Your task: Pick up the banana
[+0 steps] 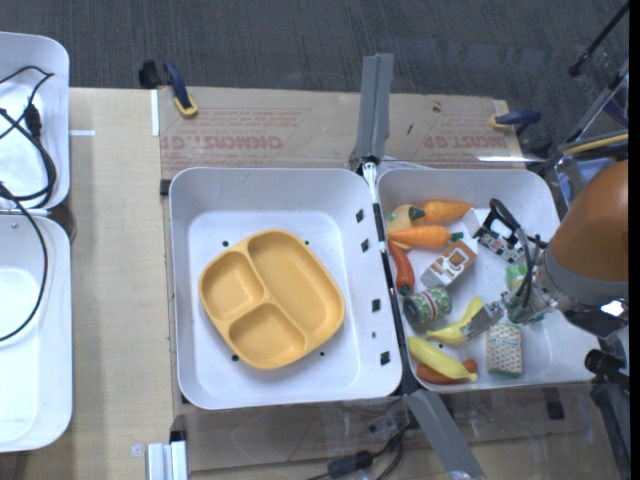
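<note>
A yellow banana (441,356) lies in the near part of the right bin (470,181), on top of something red. A second, smaller curved yellow fruit (460,324) rests just above it, next to a dark can (428,305). My gripper (497,315) hangs low over the right side of this bin, its tip right at the end of the smaller yellow fruit. The grey arm with its orange band (598,230) comes in from the right. Nothing is visibly lifted off the bin floor.
The right bin also holds two orange carrots (432,224), a red pepper (401,266), a small orange-and-white box (450,265) and a pale green packet (505,350). A yellow divided plate (271,299) lies in the left bin (190,268). A grey divider (375,108) stands between the bins.
</note>
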